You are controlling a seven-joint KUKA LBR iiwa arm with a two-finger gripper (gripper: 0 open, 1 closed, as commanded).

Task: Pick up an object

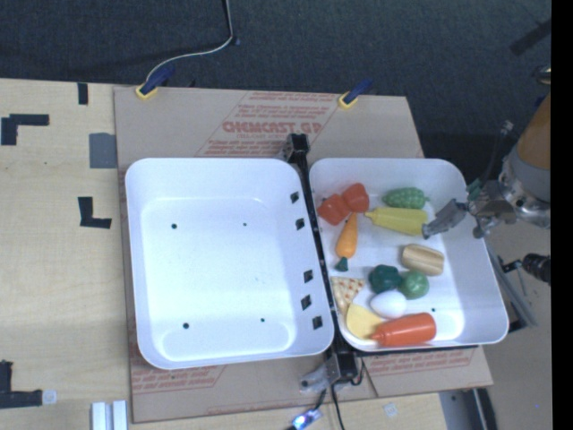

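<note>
Nearest the camera, at the front of the right bin (488,325), a red sausage (405,330) and a white egg (388,305) are seen; farther back a tan bread roll (423,259) lies, and beyond it a yellow corn cob (397,219), its long axis running left-right. The gripper (458,219) is held just right of the cob's end, fingers spread and nothing gripped, with the arm reaching in over the bin's right rim.

Toy foods (385,258) in right bin (483,330), beside left bin (143,240).
</note>
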